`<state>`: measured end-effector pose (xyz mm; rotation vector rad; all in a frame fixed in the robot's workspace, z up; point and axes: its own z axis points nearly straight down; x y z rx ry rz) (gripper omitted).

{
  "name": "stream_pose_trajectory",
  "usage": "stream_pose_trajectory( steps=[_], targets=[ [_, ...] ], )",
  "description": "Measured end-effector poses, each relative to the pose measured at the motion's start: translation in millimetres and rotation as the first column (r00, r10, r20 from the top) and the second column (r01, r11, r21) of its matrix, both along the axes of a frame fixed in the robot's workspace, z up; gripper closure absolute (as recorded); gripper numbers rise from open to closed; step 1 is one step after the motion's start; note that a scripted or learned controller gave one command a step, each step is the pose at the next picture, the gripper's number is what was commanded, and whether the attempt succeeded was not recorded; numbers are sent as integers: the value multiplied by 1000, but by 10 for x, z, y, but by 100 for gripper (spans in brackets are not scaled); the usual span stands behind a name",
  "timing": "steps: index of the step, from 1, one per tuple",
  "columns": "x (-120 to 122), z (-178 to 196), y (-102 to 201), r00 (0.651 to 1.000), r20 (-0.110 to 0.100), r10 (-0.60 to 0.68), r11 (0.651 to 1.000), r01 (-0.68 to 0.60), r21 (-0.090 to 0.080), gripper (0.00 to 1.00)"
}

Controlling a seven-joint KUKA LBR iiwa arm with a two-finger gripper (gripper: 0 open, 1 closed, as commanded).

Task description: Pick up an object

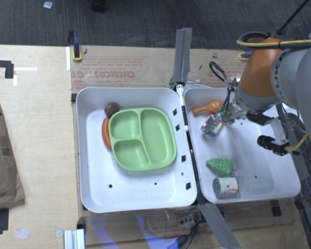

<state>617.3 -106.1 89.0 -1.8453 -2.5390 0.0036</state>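
In the left bin (88, 154), a green divided plate (143, 138) is seen with a brown ball (112, 109) and an orange item (105, 133) against its left edge. In the right bin (259, 175), an orange squash-shaped toy (208, 108) lies lengthwise left-right, near the claw (213, 125). A green lump (220, 165) and white cup (225, 185) are nearer the front.

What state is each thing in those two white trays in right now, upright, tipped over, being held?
Green divided plate: flat, right way up, left bin.
Orange carrot: lying against the plate's left edge.
Brown ball: resting beside the plate.
Orange toy: lying in right bin.
Green bumpy object: lying.
Can: on its side.
Gripper: low in right bin.
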Motion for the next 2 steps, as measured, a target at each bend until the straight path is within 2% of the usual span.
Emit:
stream_pose_trajectory(
  steps=[1, 2],
  targets=[
    [-2, 60, -12, 1000, -3, -1, 1000, 1, 0, 100],
    [-8, 996, 901, 1000, 0, -13, 1000, 13, -1, 100]
  ],
)
